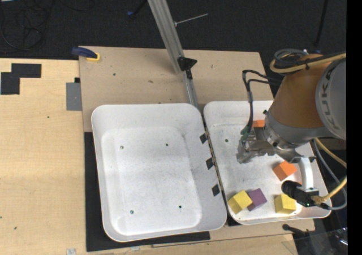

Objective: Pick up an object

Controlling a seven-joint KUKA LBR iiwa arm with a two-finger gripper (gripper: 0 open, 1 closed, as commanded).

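My gripper [244,154] hangs over the middle of the right bin [223,113], its metal fingers pointing down toward the bin floor, and no object shows between them. An orange block [284,169] lies just right of the gripper. Along the bin's front edge sit a yellow block [239,201], a purple block [257,197] touching it, and another yellow block [284,204] further right. A small orange piece [258,124] peeks out behind the arm's wrist.
The left bin [147,174] stands beside the right one, with black clips along the shared wall. An aluminium rail [167,27] slants up from behind the bins. The arm's bulk covers the right bin's far right part.
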